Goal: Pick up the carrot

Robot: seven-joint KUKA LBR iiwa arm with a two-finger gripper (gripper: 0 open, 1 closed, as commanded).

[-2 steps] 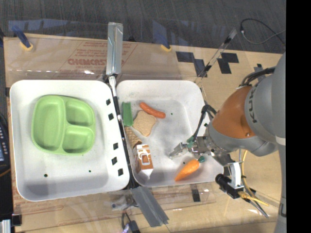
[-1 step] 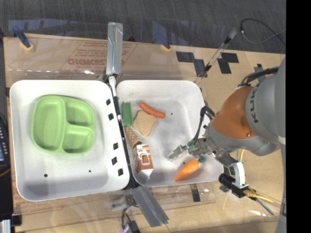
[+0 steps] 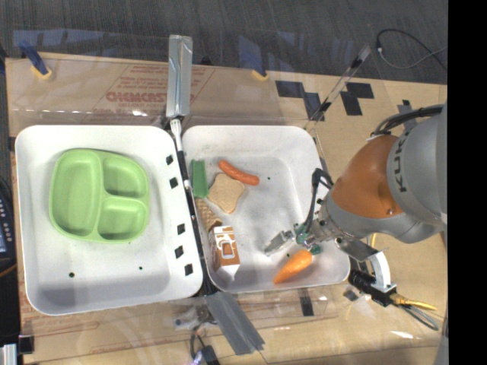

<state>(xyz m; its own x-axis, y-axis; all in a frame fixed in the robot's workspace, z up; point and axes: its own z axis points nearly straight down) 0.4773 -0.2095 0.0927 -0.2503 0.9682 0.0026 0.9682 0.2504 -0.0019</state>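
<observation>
The orange carrot [image 3: 294,266] lies in the right bin [image 3: 259,139] near its front right corner, tip pointing front-left. My gripper [image 3: 292,239] hangs just above and behind the carrot's thick end. It is open: one silver finger [image 3: 277,242] reaches left and the other sits by the carrot's top. Nothing is between the fingers. The grey arm with its orange band [image 3: 365,192] comes in from the right over the bin's right wall.
The right bin also holds a reddish sausage [image 3: 238,172], a bread slice [image 3: 226,194], a green piece [image 3: 198,179] and a brown carton [image 3: 224,249] on its left side. A green divided plate [image 3: 99,195] sits in the left bin [image 3: 46,280].
</observation>
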